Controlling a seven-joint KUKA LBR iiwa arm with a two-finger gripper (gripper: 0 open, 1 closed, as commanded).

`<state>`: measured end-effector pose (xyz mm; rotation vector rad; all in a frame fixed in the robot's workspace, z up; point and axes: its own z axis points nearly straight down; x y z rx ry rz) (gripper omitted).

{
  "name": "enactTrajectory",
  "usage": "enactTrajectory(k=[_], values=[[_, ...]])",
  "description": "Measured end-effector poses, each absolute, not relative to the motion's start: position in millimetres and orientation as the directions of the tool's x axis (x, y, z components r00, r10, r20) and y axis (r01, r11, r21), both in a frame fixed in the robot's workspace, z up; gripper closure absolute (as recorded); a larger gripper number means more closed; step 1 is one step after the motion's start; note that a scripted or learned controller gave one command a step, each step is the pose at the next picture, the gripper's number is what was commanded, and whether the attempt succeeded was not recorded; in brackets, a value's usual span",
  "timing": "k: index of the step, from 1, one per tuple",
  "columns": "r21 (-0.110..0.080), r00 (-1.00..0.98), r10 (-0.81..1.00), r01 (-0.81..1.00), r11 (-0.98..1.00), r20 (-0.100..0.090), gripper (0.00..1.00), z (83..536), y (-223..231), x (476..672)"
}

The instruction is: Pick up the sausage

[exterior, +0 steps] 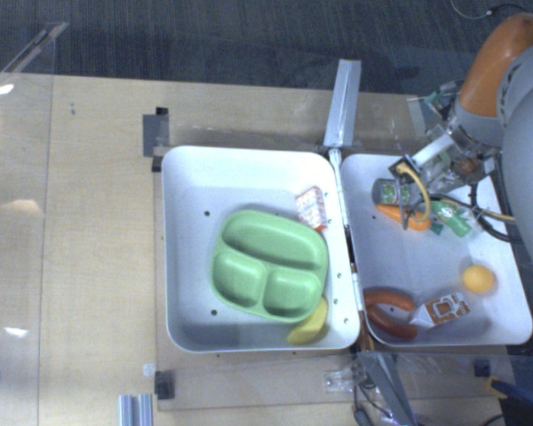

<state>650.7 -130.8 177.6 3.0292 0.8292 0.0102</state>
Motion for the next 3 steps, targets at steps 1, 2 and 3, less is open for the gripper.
enactTrajectory(k=[1, 2, 3], values=[[0.004, 0.871, 0.491, 0.491, -0.871, 0.005, 1.0, 355.8, -196.0, 638.1], [-0.001, 0.9, 0.435, 0.435, -0.9, 0.001, 1.0, 224.9, -90.1, 604.2], [0.002, 0.948, 0.318, 0.318, -0.948, 0.004, 1.0, 282.0, -159.1, 621.7]])
